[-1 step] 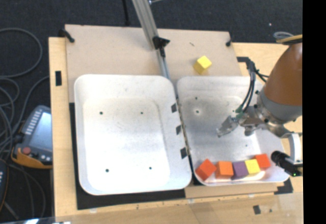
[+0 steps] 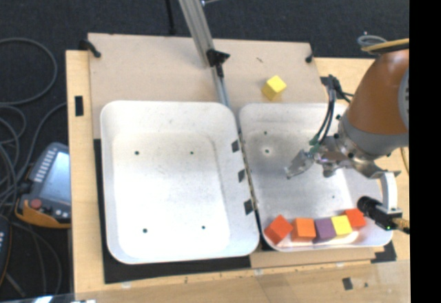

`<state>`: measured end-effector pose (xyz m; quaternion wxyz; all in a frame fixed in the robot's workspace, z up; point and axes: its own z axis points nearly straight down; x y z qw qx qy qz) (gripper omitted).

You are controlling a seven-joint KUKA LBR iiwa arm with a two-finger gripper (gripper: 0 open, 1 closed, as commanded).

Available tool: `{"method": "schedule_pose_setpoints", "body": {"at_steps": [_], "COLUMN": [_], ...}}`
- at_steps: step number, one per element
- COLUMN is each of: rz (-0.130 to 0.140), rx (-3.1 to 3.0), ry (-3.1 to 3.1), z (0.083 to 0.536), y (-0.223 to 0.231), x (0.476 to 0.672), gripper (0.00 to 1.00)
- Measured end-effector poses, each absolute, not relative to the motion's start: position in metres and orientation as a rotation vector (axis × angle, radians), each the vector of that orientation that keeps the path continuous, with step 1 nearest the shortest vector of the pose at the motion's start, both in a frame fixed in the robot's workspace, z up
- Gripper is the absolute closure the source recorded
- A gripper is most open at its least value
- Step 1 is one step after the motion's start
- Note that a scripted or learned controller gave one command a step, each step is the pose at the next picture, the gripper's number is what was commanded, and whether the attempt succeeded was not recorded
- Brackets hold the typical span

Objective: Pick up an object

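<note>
My gripper (image 2: 298, 165) hangs over the middle of the right bin (image 2: 275, 129), its fingers pointing left, with nothing visible between them. Along the right bin's front edge lies a row of blocks: an orange-red block (image 2: 279, 228), an orange block (image 2: 304, 228), a purple block (image 2: 324, 228), a yellow block (image 2: 342, 226) and a red-orange block (image 2: 356, 218). The row sits below and to the right of the gripper, apart from it. A yellow cube (image 2: 274, 87) rests on the bench behind the right bin.
The left bin (image 2: 172, 178) lies beside the right one. A slanted metal rail (image 2: 193, 9) runs from the top of the view down to the gap between the bins. The arm's orange band (image 2: 380, 95) looms over the right bin's far right side. Cables and a pendant (image 2: 48, 184) lie left of the bench.
</note>
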<state>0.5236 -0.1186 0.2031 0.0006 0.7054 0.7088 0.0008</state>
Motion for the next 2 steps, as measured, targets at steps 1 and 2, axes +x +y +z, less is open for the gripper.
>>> {"method": "schedule_pose_setpoints", "body": {"at_steps": [1,2], "rz": [0.001,0.012], "rx": [2.222,2.208], "ry": [2.22,2.226], "z": [0.209,0.288], "y": [-0.11,-0.061], "x": [0.503,0.488], "gripper": [0.0,0.0]}}
